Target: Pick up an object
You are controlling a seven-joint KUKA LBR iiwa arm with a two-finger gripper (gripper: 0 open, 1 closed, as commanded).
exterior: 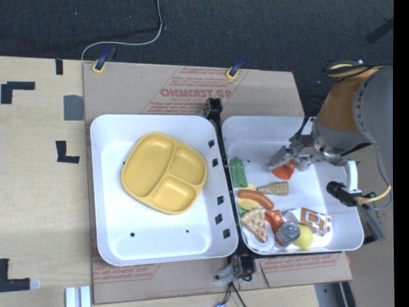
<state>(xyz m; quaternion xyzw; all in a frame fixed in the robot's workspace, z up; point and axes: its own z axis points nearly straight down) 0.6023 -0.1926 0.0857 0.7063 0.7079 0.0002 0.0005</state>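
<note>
Red piece (pixel 283 169) at the gripper (pixel 285 161), rest of the toy food in the right bin (pixel 255 130).

Small red item, orange-red, sits mid-bin right under the fingertips; contact or grip can't be confirmed. Green piece (pixel 238 171) lies upright along the bin's left wall. Waffle cone (pixel 273 188) lies flat, just near of the red piece. Hot dog (pixel 254 200) left of the cone, pizza slice (pixel 255 224) nearer still. Near-right cluster, touching: red chunk (pixel 274 219), grey round item (pixel 288 233), yellow ball (pixel 304 237), red-white pretzel-like piece (pixel 314 220).
</note>
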